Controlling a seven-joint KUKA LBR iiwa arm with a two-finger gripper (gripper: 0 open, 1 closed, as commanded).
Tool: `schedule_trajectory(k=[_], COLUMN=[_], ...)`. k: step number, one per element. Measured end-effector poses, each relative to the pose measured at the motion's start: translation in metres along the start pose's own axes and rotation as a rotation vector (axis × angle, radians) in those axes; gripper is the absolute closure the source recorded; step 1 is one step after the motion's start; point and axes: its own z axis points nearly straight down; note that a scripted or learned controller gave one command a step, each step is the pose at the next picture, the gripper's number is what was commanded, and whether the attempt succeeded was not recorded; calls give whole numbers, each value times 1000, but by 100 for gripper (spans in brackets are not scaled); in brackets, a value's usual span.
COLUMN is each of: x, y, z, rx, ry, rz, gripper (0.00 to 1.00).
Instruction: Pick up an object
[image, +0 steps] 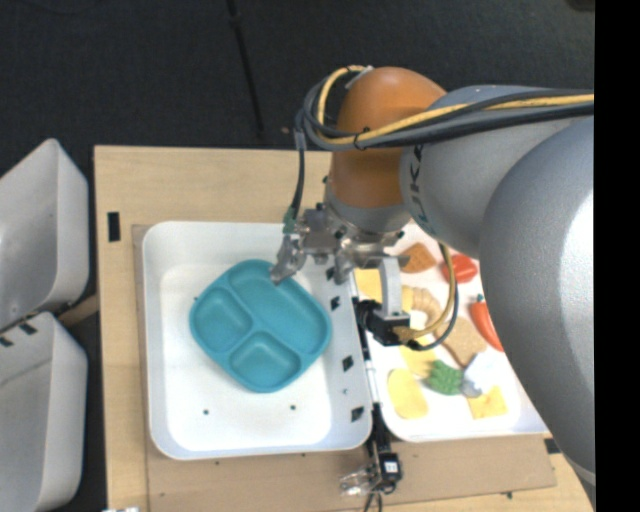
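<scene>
the gripper (290, 255) is hanging low over the left bin (170, 420), right at the top right edge of the blue plate (260, 322). the plate is lying flat in the middle of that bin, and it has three little sections in it. its long way is running from the top left down to the bottom right. most of the plate is lying below and to the left of the gripper, so the gripper is sitting at the plate's far corner, not over its middle.

one thin finger is pointing down at the plate's rim and looks like it is touching it or almost touching it. i cannot tell how wide the gripper is, and nothing is showing between its parts, so i am not saying it is holding the plate.

the right bin (440, 432) is holding a pile of toy food (430, 375), with yellow, green, orange and red bits. that pile is lying to the right of the gripper, on the other side of the wall between the bins. the plate's rim is the nearer thing to grab, i think.
</scene>
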Motion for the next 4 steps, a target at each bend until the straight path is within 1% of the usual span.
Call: schedule_trajectory(k=[1,2,3,4], x=[-4,-5,13,86], y=[3,4,-48,-36], z=[-15,-26,-108,-190], rx=[-9,-10,-11,-19], ry=[0,0,1,4], rz=[6,8,1,-6], gripper=[100,100,100,100])
